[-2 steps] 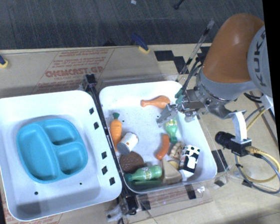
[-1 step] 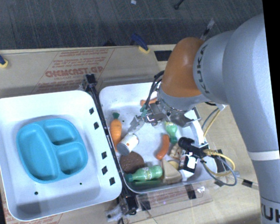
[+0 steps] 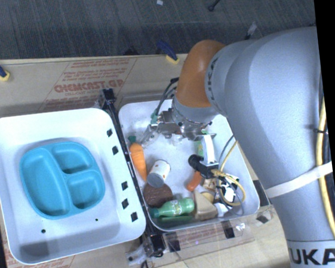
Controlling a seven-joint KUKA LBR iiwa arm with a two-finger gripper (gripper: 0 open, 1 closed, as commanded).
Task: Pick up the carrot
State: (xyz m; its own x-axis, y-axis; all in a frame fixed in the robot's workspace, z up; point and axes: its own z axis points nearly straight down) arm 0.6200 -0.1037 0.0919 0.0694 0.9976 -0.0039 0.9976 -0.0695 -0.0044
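Carrot [image 3: 138,160] lies lengthwise top-to-bottom against the right bin's [image 3: 247,175] left wall, lower left of the gripper [image 3: 169,126]. Cannot tell the claw's opening; nothing visibly held.

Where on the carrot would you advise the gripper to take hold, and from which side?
Probably mid-length on the carrot, descending from above with fingers across its narrow width. It lies flat, lengthwise along the right bin's left wall, so that side looks tight; the cup crowds its lower end.

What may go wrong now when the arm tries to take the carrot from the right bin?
The carrot lies close along the bin's left wall, so one side of the hand may hit the wall. A small white cup and a brown object sit right beside it and might be pushed or grabbed instead.
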